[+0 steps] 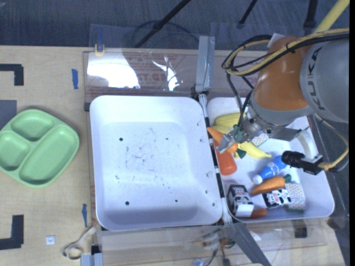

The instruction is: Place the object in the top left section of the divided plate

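Camera view, starting at your far left: the pale green divided plastic plate lies on the wooden bench, well apart from both bins. Next comes the large white left bin, its floor bare. Right of it, the smaller white right bin holds a jumble: a yellow banana-shaped toy, an orange carrot-shaped toy, a blue-and-white bottle and a black-and-white patterned box. The grey arm's gripper hangs low at that bin's left edge, over an orange-red item. You cannot tell how its jaws stand.
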Controlling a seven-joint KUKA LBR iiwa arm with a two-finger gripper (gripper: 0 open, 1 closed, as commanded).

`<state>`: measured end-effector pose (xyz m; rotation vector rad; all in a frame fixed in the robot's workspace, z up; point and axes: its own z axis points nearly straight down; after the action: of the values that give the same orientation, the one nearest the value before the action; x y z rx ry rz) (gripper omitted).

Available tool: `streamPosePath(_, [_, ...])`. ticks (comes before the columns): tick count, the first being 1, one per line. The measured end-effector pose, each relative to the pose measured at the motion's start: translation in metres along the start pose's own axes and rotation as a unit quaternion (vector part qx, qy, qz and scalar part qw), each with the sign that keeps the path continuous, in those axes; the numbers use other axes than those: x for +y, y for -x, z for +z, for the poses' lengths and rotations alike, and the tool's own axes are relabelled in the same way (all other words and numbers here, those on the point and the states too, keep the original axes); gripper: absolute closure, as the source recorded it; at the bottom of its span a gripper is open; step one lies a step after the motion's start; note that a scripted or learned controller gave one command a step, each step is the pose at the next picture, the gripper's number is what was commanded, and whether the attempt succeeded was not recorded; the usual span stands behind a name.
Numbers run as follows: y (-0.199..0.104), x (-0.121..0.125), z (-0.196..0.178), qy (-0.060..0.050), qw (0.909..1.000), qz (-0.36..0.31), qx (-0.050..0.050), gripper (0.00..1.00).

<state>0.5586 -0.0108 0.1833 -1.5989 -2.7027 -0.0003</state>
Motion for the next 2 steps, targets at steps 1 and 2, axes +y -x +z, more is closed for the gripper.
streamPosePath(1, [-0.063,0.029,-0.006,0.001,0.9982,-0.060,-0.001,1.00])
streamPosePath(2, [-0.160,-0.004,0.041,-0.002,0.9997,-0.024,0.000,1.00])
